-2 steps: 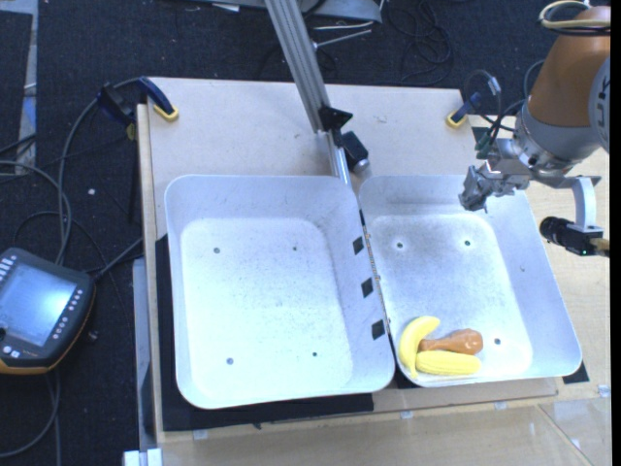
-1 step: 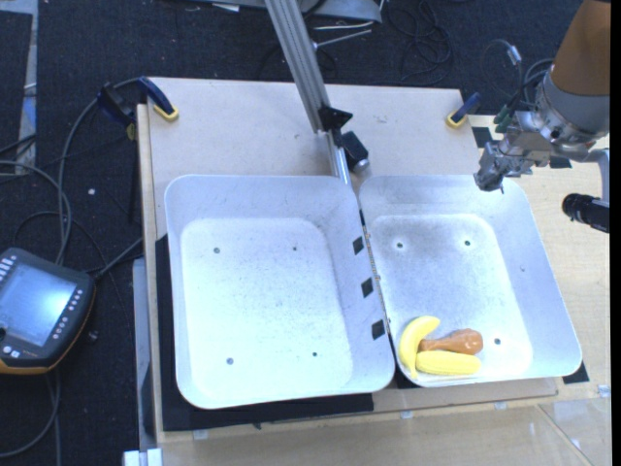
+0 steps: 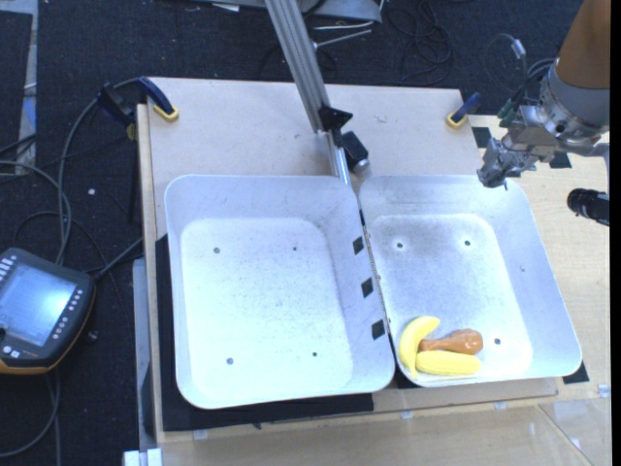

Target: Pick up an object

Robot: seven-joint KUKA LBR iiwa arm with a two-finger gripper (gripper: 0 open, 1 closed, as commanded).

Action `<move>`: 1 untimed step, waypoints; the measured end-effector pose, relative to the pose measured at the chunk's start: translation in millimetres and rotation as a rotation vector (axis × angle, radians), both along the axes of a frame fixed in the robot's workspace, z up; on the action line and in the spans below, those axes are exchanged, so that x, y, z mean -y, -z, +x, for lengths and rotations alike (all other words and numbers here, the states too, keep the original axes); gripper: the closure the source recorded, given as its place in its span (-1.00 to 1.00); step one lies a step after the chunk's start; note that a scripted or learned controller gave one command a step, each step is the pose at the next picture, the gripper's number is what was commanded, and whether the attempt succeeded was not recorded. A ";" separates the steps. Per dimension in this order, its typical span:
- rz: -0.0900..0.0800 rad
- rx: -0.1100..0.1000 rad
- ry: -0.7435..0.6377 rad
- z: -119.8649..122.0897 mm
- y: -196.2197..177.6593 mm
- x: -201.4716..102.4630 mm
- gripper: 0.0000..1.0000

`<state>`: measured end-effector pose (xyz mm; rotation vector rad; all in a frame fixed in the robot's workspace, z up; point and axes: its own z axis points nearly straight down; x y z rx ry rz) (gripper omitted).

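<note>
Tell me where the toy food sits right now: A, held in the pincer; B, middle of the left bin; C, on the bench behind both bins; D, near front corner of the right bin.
D: the banana, the orange-brown piece and the yellow piece cluster at the front of the right bin, by its divider-side corner.

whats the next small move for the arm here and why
Probably carry the gripper toward the near edge of the right bin. It hangs over the far right corner, while the banana, orange piece and yellow piece lie clustered there.
</note>
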<state>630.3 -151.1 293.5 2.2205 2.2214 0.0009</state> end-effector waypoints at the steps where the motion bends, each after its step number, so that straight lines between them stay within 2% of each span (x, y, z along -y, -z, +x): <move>1: 0.001 -0.002 -0.004 1.5 16.2 -59.5 1.00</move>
